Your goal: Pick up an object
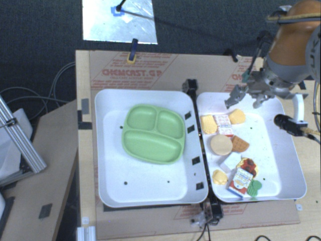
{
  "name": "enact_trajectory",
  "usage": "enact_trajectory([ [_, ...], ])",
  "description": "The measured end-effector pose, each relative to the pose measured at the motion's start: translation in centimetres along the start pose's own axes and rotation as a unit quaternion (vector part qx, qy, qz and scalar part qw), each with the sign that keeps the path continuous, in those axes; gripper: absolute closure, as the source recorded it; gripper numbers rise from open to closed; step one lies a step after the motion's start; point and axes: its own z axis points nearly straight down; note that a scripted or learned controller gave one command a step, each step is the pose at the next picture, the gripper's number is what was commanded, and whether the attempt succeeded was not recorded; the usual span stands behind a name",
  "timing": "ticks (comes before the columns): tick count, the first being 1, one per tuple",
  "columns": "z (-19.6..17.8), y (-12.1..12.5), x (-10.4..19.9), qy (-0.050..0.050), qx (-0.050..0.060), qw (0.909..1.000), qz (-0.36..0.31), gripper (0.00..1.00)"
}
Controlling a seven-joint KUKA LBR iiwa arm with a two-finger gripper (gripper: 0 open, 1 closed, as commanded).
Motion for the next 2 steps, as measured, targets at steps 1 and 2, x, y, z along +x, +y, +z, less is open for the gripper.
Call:
enact_trajectory([
  [1, -0.6, 0.2, 0.0, -0.001, -0.005, 1.0000, -0.001, 0.00],
  [2, 4.1, -0.2, 0.8, 0.000, -0.004, 1.0000, 0.000, 0.00],
])
